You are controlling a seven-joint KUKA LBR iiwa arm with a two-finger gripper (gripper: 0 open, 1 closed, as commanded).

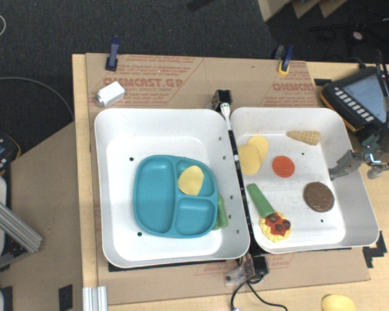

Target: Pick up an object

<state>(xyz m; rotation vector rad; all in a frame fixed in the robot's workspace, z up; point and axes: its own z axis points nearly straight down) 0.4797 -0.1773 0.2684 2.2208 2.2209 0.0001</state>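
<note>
Six food items sit in right bin [350, 235]; hand [347, 163] at its right rim, approach step, grip state can't tell. Next: move over brown cookie [319, 197] nearby, descend.

A robotics lab is being indicated: two white bins [110, 173] are being clamped [113, 52] to a board [181, 76], with a control tablet [360, 99] and cables [243, 290] nearby.
</note>
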